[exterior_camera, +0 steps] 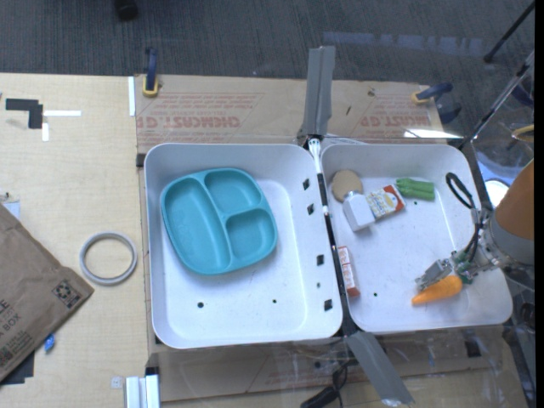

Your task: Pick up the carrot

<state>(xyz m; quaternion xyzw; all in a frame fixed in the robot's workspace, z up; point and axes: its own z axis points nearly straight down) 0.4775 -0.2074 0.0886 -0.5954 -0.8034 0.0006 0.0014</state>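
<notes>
Even, bright overhead light; the white bins [246, 330] look slightly washed out. Shadows are soft and short. The right edge is blurred, perhaps by motion; detail is coarse throughout.

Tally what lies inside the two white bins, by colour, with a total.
Teal: 1, divided plate in the left bin
Orange: 1, carrot
Green: 1, green item
Tan: 1, round piece
White and red: 1, packet
Total: 5; the last four lie in the right bin.
</notes>
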